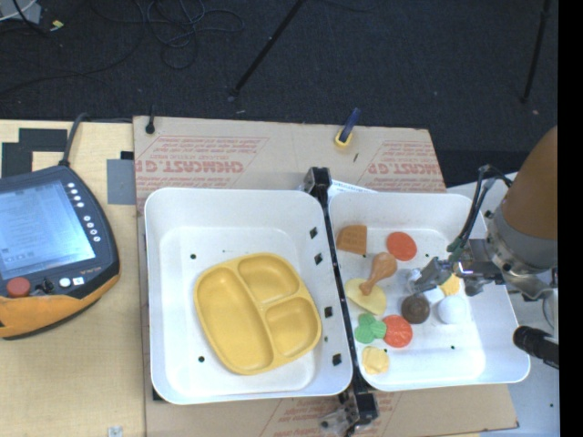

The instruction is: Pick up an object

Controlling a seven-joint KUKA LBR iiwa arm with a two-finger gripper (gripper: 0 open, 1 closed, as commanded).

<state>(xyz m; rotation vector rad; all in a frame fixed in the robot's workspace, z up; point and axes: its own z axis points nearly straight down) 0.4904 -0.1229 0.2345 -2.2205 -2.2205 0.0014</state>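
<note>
now grey two-finger gripper (430, 279) low in right white bin (492, 358), finger state: cannot tell. round dark-brown toy ball (415, 309) just below gripper. risk: crowded neighbours, white egg-shaped piece (449, 310) beside ball, could deflect grasp.

yellow divided tray (258, 312), white bins (232, 209), orange-red disc (401, 245)

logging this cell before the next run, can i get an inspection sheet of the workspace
surface: cardboard sheet bears left bin and right bin.
job's things: toy foods in right bin, among them chicken drumstick, red disc, brown ball, green piece.
clutter: yellow divided tray in left bin.
grippers: gripper low over right bin; fingers unclear.
cables: black cables on dark floor.
surroundings: teach pendant left of bins.
</note>
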